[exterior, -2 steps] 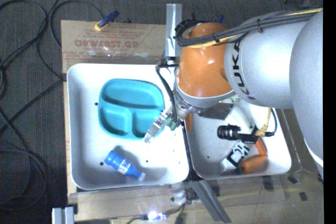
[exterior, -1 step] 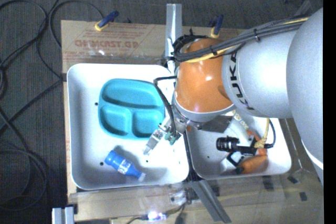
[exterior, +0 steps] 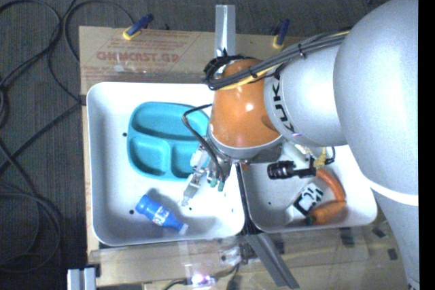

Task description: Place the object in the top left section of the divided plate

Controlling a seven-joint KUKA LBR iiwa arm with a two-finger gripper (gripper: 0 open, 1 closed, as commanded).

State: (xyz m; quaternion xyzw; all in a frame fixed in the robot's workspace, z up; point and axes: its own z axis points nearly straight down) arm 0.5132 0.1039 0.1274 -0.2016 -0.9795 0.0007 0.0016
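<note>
A turquoise divided plate (exterior: 158, 139) lies in the upper middle of the left white bin (exterior: 102, 166), and the arm's orange wrist hides its right edge. A blue bottle with a white label (exterior: 158, 213) lies on its side on the bin floor, below the plate. My gripper (exterior: 203, 187) hangs just off the plate's lower right corner, above and to the right of the bottle and apart from it. Its fingers stand open with nothing between them.
The right bin (exterior: 272, 214) holds an orange carrot (exterior: 329, 204) and a black-and-white object (exterior: 309, 200) beside it. The grey arm covers most of that bin. The wall between the two bins runs just right of the gripper. Cables lie on the floor around the bench.
</note>
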